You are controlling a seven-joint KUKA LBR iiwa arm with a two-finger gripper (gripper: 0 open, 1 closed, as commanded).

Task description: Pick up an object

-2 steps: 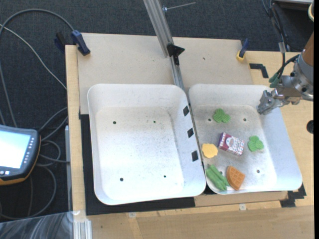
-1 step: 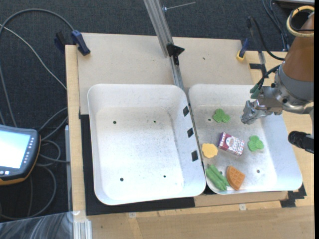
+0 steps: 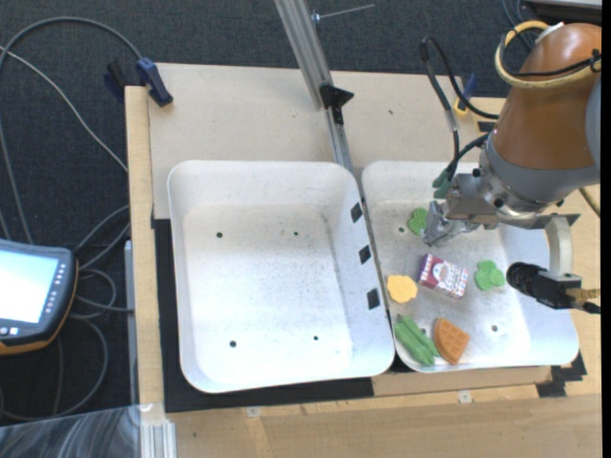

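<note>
My gripper (image 3: 437,231) hangs low over the middle of the right bin (image 3: 544,349), its tip close beside a small green piece (image 3: 417,220) on its left. A purple and white carton (image 3: 444,277) lies just below the tip, apart from it. Further objects lie in the same bin: a yellow piece (image 3: 402,289), a green leafy piece (image 3: 490,276), a long green vegetable (image 3: 414,338) and an orange wedge (image 3: 451,340) near the front edge. Nothing shows between the fingers.
The left bin (image 3: 258,275) stands next to the right one, with a raised divider wall between them. A metal pole (image 3: 305,46) slants up from behind the bins. A pendant with a screen (image 3: 29,289) lies off the bench at the left.
</note>
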